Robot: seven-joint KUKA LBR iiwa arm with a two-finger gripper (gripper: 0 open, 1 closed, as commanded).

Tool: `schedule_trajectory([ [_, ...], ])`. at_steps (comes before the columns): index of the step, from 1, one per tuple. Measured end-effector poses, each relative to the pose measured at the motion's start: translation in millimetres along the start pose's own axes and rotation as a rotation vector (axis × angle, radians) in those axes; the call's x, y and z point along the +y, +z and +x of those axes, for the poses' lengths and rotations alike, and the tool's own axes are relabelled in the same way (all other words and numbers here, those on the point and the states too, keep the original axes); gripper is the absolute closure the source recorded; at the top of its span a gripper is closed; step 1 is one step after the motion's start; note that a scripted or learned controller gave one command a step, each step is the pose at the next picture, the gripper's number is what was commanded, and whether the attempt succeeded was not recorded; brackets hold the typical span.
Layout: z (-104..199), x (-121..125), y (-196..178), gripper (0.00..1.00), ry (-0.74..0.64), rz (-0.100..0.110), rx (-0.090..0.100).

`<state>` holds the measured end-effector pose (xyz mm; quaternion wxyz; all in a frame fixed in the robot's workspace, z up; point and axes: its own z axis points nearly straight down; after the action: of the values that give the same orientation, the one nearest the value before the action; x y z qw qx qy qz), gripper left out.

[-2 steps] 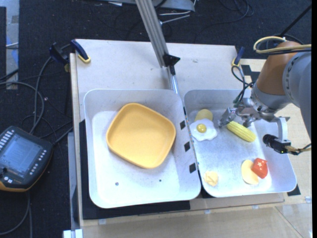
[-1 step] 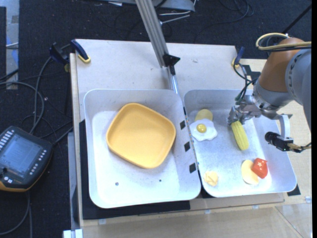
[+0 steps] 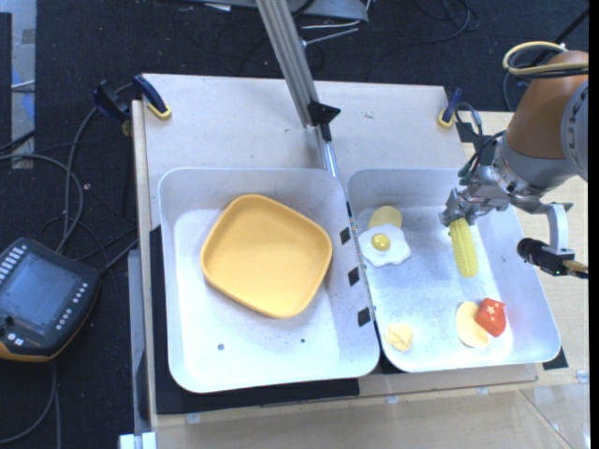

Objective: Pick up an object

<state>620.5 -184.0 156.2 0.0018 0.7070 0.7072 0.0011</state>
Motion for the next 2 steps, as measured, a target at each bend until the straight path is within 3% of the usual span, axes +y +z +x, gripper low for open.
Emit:
schedule_trajectory([
  [2, -3, 10, -112, 1.0, 0.0, 0.0, 0.0],
])
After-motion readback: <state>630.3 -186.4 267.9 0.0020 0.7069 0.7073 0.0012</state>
